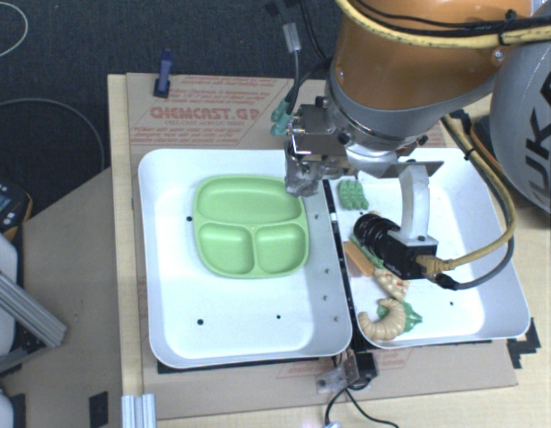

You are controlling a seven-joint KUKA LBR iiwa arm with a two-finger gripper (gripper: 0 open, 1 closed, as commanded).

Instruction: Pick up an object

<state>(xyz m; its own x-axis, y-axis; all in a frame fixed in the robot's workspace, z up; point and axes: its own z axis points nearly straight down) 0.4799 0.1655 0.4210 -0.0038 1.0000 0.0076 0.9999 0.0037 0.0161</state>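
A light green divided plate [249, 224] lies in the left bin [168, 266], toward its back right. My gripper [302, 184] hangs over the plate's back right corner, right by the divider between the two bins. The right bin [476, 283] holds a small green block [352, 194] near the back. A brown stick [357, 259] and a tan curved toy [389, 315] with a green piece [410, 317] lie at its front left. Nothing shows between the fingers.
The arm's orange band [418, 34] and grey body cover the back of the right bin. A cardboard sheet [204, 105] lies under both bins. A blue clip [163, 74] sits at its back left edge.
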